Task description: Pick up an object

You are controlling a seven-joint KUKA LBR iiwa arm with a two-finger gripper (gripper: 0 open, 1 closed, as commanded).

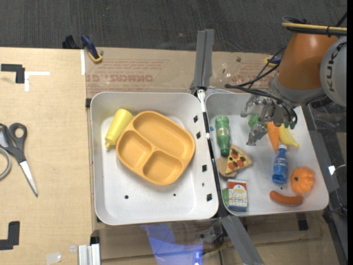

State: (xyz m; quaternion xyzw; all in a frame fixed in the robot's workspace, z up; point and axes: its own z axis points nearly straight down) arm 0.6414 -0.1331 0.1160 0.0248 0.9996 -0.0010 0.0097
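My gripper (260, 127) hangs low over the back of the right bin (317, 164), on the grey arm with its orange band. Just under it lie an orange carrot (273, 137), a yellow banana (289, 137) and a small green item (253, 120) that the gripper partly hides. A green bottle (222, 135) lies to its left. Nearer the front are a pizza slice (237, 160), a blue bottle (280, 165), an orange pumpkin (303, 180), a red sausage (285, 198) and a small carton (237, 195).
The left bin (105, 197) holds a yellow divided plate (155, 146) and a yellow squeeze bottle (117, 127). A grey divider bar (203, 59) runs between the bins. Scissors (19, 153) lie on the wooden bench at far left.
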